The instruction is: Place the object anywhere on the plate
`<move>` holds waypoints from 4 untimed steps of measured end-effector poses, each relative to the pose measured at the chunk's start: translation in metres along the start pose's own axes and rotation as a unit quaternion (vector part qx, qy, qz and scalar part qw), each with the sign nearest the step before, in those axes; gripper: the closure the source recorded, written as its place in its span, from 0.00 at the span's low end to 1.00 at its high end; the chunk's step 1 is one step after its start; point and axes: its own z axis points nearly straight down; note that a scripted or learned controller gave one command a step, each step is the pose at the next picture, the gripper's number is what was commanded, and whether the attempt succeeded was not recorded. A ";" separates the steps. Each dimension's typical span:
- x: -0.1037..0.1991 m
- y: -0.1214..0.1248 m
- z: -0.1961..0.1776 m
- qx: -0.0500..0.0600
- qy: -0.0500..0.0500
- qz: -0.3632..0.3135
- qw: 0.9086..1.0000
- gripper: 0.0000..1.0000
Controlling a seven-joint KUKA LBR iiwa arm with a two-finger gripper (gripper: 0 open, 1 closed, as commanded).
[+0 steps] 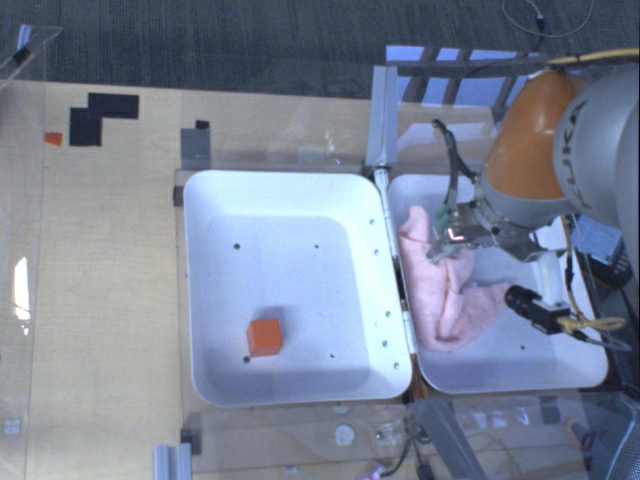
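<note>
A small orange cube (265, 337) lies in the left white bin (300, 228), near its front left corner. A crumpled pink cloth (440, 293) lies against the left wall of the right white bin (520, 363). My gripper (450, 238) hangs low over the upper part of the pink cloth, and the grey arm with its orange band comes in from the right above that bin. The gripper's tip sits against the cloth's folds, and the cloth partly hides it.
A metal divider (395, 268) runs between the two bins. On the wooden bench at far left are black flat shapes (100, 116) and a tiny orange marker (52, 139). Metal framing (385, 108) stands behind the bins.
</note>
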 end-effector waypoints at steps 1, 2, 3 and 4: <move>0.075 -0.062 0.000 0.000 0.000 0.054 0.999 1.00; 0.113 -0.055 -0.051 -0.002 0.000 -0.107 0.994 1.00; 0.163 -0.049 -0.046 0.000 0.001 -0.065 0.998 1.00; 0.209 -0.015 0.048 0.001 0.002 -0.185 0.983 1.00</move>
